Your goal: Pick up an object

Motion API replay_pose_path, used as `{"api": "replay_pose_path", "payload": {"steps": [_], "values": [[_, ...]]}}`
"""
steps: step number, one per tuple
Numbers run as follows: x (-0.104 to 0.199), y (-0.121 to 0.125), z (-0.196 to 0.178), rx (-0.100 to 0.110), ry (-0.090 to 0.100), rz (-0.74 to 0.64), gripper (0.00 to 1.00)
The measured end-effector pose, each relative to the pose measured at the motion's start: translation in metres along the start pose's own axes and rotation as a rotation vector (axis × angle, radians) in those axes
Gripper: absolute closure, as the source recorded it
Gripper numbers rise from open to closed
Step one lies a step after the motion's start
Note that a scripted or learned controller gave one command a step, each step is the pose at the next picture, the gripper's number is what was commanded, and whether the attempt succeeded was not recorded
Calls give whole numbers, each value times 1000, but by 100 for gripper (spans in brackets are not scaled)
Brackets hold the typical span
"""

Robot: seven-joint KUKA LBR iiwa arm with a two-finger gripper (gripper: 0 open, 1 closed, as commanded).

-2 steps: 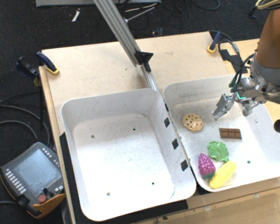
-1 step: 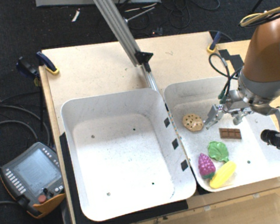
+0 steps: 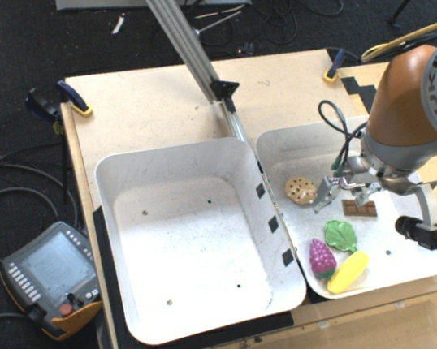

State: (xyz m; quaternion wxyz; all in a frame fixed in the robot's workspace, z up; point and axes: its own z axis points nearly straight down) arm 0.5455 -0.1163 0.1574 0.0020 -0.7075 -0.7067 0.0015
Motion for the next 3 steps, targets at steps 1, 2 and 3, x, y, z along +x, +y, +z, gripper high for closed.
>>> {"api": "replay_pose_path", "payload": {"steps": [1,2,3], "values": [[7,6,58,1,1,-1,0],[6,8,45,-5,0,0,100],[10,19,-8,-11,-2,-5,100]]}}
